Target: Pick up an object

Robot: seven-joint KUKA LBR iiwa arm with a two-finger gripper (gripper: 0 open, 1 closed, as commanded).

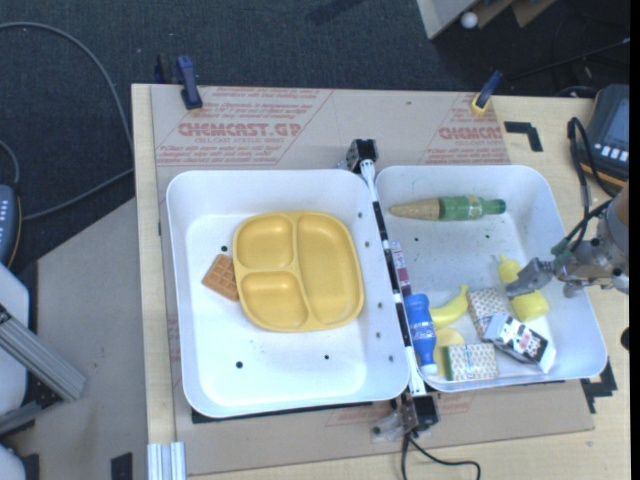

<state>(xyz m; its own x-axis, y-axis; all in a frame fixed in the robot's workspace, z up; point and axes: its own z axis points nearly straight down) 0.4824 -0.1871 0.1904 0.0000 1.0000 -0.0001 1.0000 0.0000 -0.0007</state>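
Two white bins (pixel 190 268); one yellow tray (pixel 298 268) (left bin), one bottle (pixel 447 208).

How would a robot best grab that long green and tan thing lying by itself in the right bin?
Probably straight down from above, fingers closing across the middle of the green and tan object. It lies flat and lengthwise near the far wall of the right bin, narrow across, with bare floor on both long sides for the fingers.

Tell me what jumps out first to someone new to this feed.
The big yellow divided tray sitting in the left bin, a brown waffle piece tucked at its left edge. Then the clutter low in the right bin, where the claw reaches in by a yellow block.
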